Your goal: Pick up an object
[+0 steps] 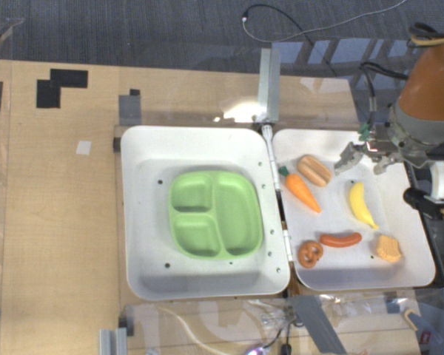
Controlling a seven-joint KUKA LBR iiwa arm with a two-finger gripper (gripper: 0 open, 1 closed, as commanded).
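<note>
Unlabelled pretzel [309, 253] and sausage [340, 239] lie below open pincer [364, 158].

No legible text, label, brand or number appears anywhere on the bench (black patches carry no lettering).

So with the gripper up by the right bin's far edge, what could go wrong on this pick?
The gripper hangs open above bare bin floor, between the hot dog and the banana, so a straight descent may close on nothing. The hot dog and carrot lie close together, so a grasp there could nudge or catch both.
</note>
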